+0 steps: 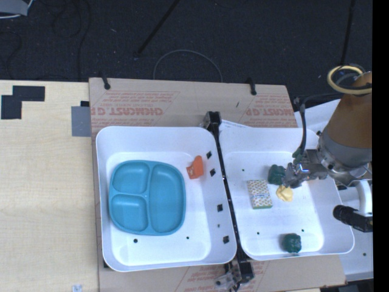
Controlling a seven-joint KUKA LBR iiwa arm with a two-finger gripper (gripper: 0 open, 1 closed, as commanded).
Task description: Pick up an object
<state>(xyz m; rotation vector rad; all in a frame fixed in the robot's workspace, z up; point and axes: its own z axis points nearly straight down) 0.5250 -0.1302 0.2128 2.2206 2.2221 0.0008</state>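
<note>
Over the right bin the gripper is a dark blur, crowded by a teal lump and a yellow piece; whether it pinches either I cannot tell. A patterned packet lies just beside them, and a green blob sits nearer the front. Across in the left bin rests a blue divided plate with an orange piece close by.

We are seeing a divided plate lying in the left bin, a small block just right of it.
</note>
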